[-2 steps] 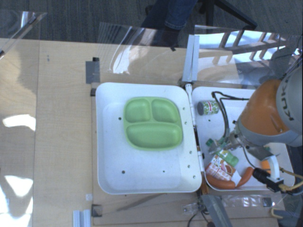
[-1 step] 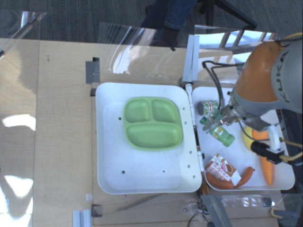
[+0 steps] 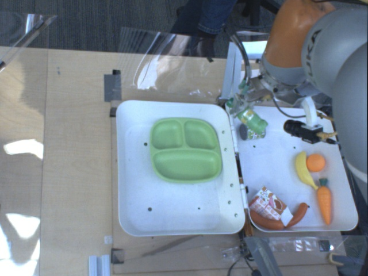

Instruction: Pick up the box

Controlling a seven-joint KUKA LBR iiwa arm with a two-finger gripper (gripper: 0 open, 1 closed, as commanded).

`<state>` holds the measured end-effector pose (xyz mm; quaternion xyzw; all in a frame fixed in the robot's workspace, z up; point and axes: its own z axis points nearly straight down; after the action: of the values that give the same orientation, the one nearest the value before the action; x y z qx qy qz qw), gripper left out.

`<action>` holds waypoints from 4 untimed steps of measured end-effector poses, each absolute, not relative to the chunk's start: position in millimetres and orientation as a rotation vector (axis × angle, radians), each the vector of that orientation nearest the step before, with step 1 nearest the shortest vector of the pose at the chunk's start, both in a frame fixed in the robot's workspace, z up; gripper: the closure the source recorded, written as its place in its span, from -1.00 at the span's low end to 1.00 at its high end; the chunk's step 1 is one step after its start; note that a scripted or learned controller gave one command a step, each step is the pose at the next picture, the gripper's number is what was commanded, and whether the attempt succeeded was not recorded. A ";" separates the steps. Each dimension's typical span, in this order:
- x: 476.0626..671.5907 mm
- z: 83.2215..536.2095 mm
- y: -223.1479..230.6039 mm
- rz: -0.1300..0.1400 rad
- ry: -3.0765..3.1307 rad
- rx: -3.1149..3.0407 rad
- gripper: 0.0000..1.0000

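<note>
Claw (image 3: 246,103) is hanging over the green packet (image 3: 253,123); grip unclear. I'm leaving the red-and-white patterned box (image 3: 270,203) untouched, well below.

Grey arm (image 3: 339,45) enters from right, orange band up top; gripper (image 3: 244,99) low, jaws obscured

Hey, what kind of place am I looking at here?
Probably a robotics lab test bench: a grey arm reaches over two white bins, one holding a green divided plate, the other toy food such as a carrot.
</note>
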<state>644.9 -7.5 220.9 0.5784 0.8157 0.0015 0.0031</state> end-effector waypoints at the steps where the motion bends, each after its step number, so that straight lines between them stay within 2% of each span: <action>1: 564.4 184.0 17.6 0.002 2.316 2.120 1.00; 2: 633.0 184.6 -17.7 0.004 2.060 2.366 1.00; 3: 519.2 184.7 35.2 0.004 2.234 2.207 1.00; 4: 487.7 184.0 -7.0 0.003 2.363 2.067 1.00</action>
<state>487.7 -7.0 184.0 0.6584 0.7527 0.0010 0.0007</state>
